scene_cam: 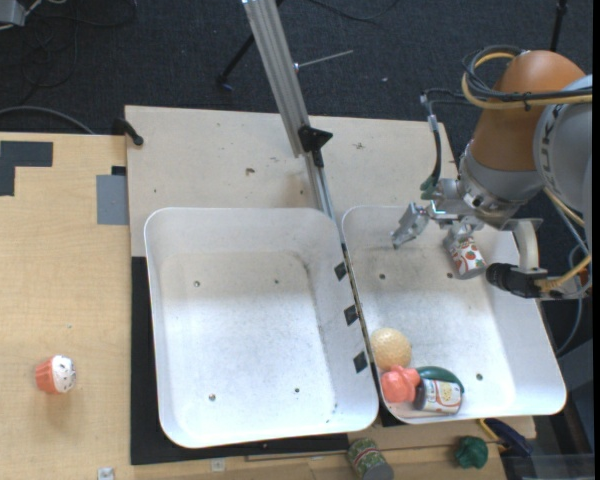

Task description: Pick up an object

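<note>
— Pincer (438, 226) first: where do you see it?

— Your pincer hangs over the far end of the right bin (520, 368), at the end of the grey arm (525, 118) that comes in from the right. 1 finger (410, 226) sticks out to the left, spread away from the other. A small white object with red marks (468, 258) sits at the other finger, but you cannot tell from this angle whether it is pinched between them or just lying on the bin floor beneath. So I cannot tell you if the pincer is clenched or released.

— And the rest of the things?

— At the near end of that same bin you have 3 items crowded together: a tan ball (390, 348), a red-orange piece (400, 384) touching it, and a dark green bottle with a label (438, 390) lying on its side beside that. The left bin (180, 268) is next to it. Out on the wooden worktop (40, 258) to the left lies a small orange and white toy (56, 375), well apart from both bins. A green lump (470, 452) sits just beyond the right bin's near edge.
</note>
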Controlling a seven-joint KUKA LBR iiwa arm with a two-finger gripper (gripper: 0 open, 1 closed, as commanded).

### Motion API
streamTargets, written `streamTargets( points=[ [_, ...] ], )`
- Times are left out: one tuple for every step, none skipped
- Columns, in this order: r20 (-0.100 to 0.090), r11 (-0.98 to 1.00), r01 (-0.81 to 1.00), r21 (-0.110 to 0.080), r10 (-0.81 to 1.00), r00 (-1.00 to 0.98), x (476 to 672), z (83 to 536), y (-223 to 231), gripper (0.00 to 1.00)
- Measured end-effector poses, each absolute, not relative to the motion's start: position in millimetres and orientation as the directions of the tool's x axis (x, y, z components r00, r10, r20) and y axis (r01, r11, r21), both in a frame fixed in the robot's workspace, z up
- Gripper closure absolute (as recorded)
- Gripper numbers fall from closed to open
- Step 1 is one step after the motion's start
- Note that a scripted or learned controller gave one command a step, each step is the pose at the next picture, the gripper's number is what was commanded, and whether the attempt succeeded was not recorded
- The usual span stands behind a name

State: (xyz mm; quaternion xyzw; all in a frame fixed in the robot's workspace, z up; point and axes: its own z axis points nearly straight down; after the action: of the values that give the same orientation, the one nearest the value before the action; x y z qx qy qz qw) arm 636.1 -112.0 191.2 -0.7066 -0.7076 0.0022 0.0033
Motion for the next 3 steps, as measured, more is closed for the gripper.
streamTargets(
  points=[
    [0.001, 0.002, 1.0, -0.003, 1.0, -0.002, 637.2, 194, -112, 0.0],
    [0.001, 0.001, 1.0, -0.007, 1.0, -0.001, 632.4, 148, -117, 0.0],
    [0.001, 0.0, 1.0, -0.008, 1.0, 0.0, 630.8, 94, -115, 0.0]
  ],
)
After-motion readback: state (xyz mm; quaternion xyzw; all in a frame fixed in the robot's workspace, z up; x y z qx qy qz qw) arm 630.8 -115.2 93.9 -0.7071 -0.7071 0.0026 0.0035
